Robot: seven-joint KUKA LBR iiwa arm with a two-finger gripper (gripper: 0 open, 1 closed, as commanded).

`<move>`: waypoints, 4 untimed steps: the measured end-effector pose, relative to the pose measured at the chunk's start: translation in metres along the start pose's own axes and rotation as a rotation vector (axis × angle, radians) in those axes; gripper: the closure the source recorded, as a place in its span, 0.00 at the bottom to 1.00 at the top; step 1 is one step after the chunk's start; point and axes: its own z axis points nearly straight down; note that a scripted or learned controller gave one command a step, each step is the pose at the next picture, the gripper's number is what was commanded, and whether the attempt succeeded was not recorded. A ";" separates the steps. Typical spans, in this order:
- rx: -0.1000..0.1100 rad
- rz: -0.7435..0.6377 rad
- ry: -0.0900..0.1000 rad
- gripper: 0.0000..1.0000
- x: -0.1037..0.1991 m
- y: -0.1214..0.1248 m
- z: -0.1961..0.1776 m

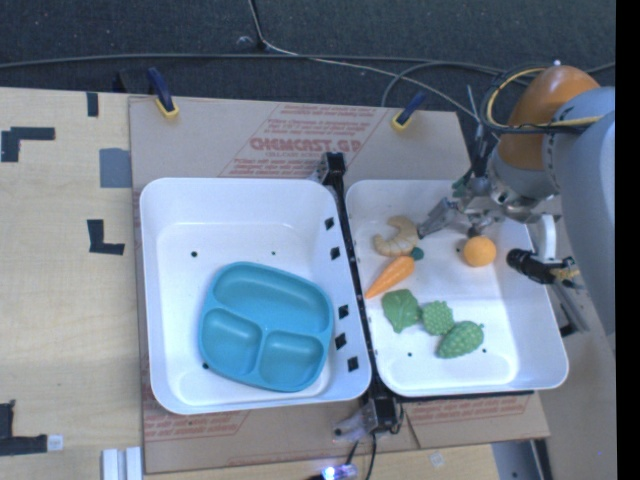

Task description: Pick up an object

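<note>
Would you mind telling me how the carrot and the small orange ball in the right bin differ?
The carrot is long and tapered with a green tip, while the orange ball is round and plain. The carrot lies slantwise near the divider between the bins; the ball sits further right, just below the hand. The carrot lies beside a beige root-shaped piece; the ball sits apart. Both are orange and rest in the right bin.

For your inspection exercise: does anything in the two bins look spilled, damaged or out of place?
Nothing stands out. The blue divided plate lies flat in the left bin; the toy carrot, ginger, orange and greens lie loose in the right bin.
</note>
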 end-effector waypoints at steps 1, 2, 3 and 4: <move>-0.003 -0.001 -0.002 1.00 0.000 0.001 -0.013; -0.005 0.001 0.002 1.00 0.000 0.003 -0.075; -0.005 0.001 0.002 1.00 0.002 -0.002 -0.136; -0.003 0.001 0.000 1.00 0.002 -0.002 -0.132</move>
